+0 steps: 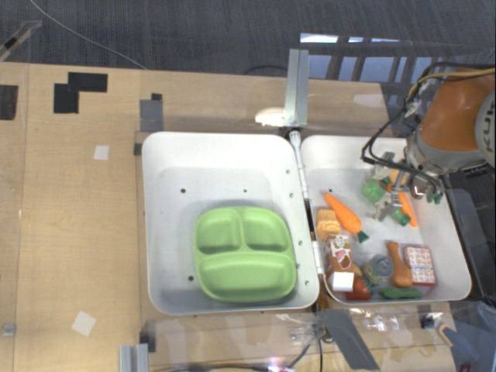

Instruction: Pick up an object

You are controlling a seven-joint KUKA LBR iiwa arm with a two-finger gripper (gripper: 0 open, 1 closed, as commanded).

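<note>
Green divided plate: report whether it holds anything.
Empty. The green divided plate lies flat in the left bin, and all three of its compartments show bare green, with no item resting in any.

From my seat, the left bin [167, 177] gives open floor along its back and left side; the green divided plate [246, 253] fills its front middle. The right bin [341, 157] is clear near its back-left corner, but toys crowd the front: a carrot [343, 211], a small box [418, 265], and what may be a can [380, 267]. The divider [306, 200] between the bins blocks low sideways passes.
</note>
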